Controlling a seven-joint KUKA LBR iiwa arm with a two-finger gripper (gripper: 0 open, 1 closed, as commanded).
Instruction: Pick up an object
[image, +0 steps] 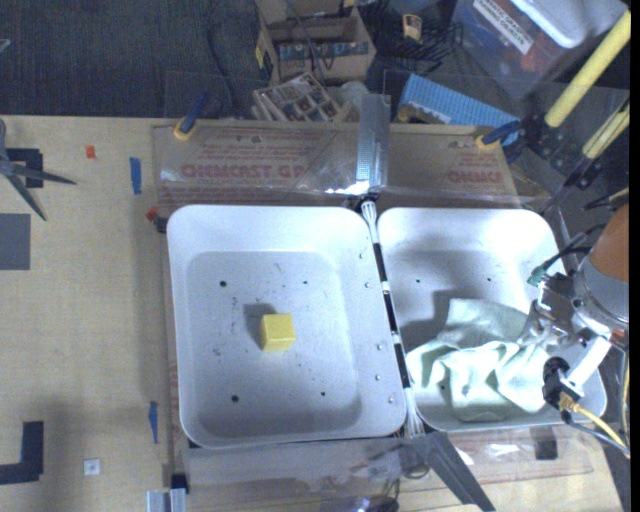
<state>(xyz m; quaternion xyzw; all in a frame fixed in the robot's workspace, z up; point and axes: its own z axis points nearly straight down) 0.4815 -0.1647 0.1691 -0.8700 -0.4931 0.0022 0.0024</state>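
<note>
Soft crumpled cloth (470, 365), matt yellow block (278, 332)

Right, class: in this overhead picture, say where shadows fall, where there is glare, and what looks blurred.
Camera view: the yellow block casts a short shadow to its upper left on the left bin floor; a broader grey shadow lies in the right bin beside the pale cloth; the metal strip behind the bins glares white; the arm looks soft.

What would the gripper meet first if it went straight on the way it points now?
Probably the crumpled pale cloth in the right bin: the gripper points down over the cloth's right edge. Depth is unclear from this slanted view, so it may be touching it.
</note>
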